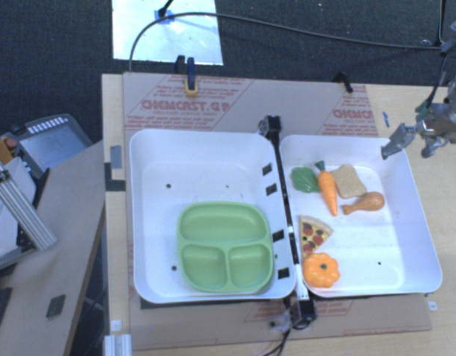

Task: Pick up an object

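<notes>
The right bin holds toy food: a carrot, a green leaf, a slice of bread, a chicken drumstick, a pizza slice and an orange pumpkin. My gripper hangs at the far right, above the bin's back right corner, well apart from the food. Its two grey fingers are spread, with nothing between them.
The left bin holds a green divided tray. A black clip strip runs between the bins. Cardboard lies under both bins. A grey device and a metal rail sit on a side table at the left.
</notes>
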{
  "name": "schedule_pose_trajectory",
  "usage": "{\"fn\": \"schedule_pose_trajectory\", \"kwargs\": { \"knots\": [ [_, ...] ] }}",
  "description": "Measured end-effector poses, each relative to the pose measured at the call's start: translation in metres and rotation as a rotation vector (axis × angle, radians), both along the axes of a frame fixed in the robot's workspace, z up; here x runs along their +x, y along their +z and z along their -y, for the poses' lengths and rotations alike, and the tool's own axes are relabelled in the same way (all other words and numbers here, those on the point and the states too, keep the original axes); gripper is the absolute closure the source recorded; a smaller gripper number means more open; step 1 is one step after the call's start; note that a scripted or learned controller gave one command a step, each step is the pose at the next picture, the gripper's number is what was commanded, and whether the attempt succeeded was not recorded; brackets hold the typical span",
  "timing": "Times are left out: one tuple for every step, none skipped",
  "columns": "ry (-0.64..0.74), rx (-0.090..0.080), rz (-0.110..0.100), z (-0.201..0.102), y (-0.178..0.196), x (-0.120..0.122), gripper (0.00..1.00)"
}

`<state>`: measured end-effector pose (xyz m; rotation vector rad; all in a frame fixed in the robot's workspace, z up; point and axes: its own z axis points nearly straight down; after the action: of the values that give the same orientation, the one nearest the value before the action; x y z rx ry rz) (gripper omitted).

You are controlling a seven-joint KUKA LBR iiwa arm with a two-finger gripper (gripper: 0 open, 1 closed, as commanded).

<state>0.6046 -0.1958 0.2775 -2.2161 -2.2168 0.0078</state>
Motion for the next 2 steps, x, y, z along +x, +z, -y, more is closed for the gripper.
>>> {"fn": "schedule_pose_trajectory", "kwargs": {
  "knots": [
    [0.003, -0.002, 0.01, -0.001, 0.006, 0.002, 0.0],
    [0.002, -0.001, 0.007, -0.007, -0.037, -0.001, 0.0]
  ]
}}
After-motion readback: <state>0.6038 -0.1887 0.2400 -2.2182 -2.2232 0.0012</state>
